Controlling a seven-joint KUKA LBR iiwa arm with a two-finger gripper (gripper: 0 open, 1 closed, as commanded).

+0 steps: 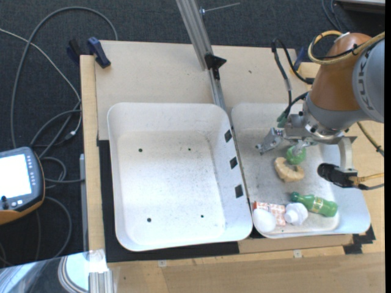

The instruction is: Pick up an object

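Small green object (296, 155) sits in the right bin (256, 176), directly under the gripper (292, 146); can't tell whether the fingers are spread, closed or gripping it. Just below it, touching or nearly so: tan bread-like piece (288, 170). Near the bin's front edge: green bottle (314, 204), white cup (296, 213), red-and-white packet (269, 214). Left bin (168, 176) alongside on the tabletop (159, 72).

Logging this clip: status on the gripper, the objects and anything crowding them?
Gripper low in right bin, over small green object; grasp unclear. Tan piece just beside. Green bottle and white packet at near wall.
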